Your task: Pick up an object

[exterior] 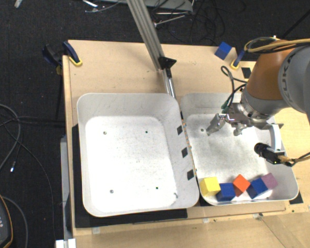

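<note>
Blocks (pixel 240 186) below empty hand (pixel 225 126)

Small yellow cube (pixel 210 185), two blue cubes (pixel 227 191), orange cube (pixel 241 183), purple cube (pixel 269 180); speckled shallow white bins (pixel 93 107); tan wooden counter (pixel 113 66).

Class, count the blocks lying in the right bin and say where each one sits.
5, in a row along the right bin's near edge: yellow block, blue block, orange block, second blue block, purple block. None seem hidden.
</note>
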`<action>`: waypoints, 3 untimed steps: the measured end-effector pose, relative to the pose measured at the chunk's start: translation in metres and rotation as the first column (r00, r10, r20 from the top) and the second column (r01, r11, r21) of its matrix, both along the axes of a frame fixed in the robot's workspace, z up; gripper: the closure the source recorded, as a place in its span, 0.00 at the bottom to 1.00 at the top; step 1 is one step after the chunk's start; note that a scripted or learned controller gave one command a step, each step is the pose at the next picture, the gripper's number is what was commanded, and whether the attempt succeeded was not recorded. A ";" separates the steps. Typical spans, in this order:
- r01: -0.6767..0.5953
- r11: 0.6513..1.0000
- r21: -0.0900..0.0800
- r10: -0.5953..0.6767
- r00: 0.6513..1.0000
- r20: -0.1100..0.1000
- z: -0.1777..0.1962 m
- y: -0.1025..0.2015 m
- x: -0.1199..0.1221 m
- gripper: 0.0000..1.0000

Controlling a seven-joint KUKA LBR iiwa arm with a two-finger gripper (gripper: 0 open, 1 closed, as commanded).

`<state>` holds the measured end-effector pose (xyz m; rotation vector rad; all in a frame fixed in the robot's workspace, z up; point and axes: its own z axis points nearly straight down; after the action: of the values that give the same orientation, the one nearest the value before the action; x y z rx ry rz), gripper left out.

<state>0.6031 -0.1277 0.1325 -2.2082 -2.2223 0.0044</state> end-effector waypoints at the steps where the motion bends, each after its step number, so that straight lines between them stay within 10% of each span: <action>1: 0.001 1.000 -0.003 -0.001 1.000 0.008 -0.030 0.018 0.029 0.00; 2: 0.002 1.000 -0.003 -0.002 1.000 0.014 0.068 0.050 -0.031 0.00; 3: 0.002 1.000 -0.003 -0.002 1.000 0.007 0.063 0.069 -0.043 0.00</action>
<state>0.5597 -0.0588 0.1950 -2.2149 -2.2256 0.0009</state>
